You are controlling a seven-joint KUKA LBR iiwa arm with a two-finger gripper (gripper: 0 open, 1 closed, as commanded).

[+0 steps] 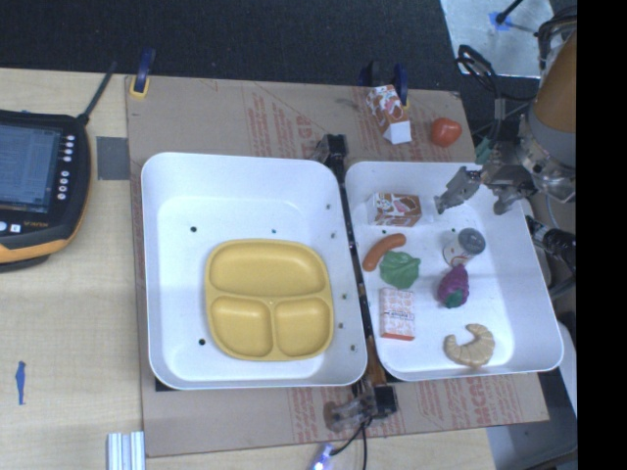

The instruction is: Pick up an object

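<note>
Gripper [484, 190] hung over the right bin's [519, 355] upper right corner, fingers spread wide apart, nothing between them. Arm came in from the right edge.

Right bin held the loose items: a small printed packet [396, 207] at upper left, hot dog [383, 251] below it, green leafy piece [400, 268] just beside that, red-and-white packet [397, 314] lower down. Round grey-and-white piece [463, 245] sat below the gripper, purple grapes [453, 286] under it, croissant [470, 345] near the front wall.

Left bin [176, 194] carried a yellow divided plate [267, 297].

Outside the bins, on the cardboard behind: a small carton [388, 111] and a tomato [446, 131]. Teach pendant [37, 184] at far left.
</note>
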